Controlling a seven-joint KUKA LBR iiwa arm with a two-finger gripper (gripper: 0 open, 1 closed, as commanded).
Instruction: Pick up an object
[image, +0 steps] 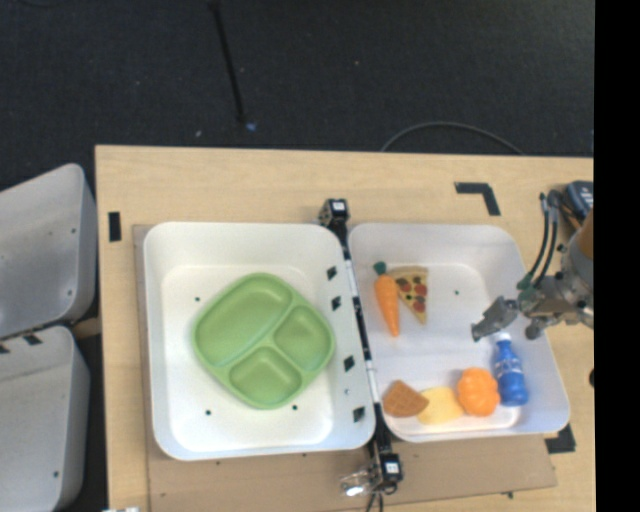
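the gripper (508, 322) hangs low over the right bin (450, 240), near the desk's right edge, just above the blue bottle (509, 371). whether the fingers are wide or narrow, i cannot tell. nothing visibly between them. the bottle lies by the bin's near right corner, touching the orange (478, 391), so that looks the likely target. carrot (387, 304) and pizza slice (412, 291) sit farther left; the green plate (262, 340) fills the left bin (160, 400).

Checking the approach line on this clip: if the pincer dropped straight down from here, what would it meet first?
Probably the blue bottle, lying just below the pincer in the right bin; height is unclear.
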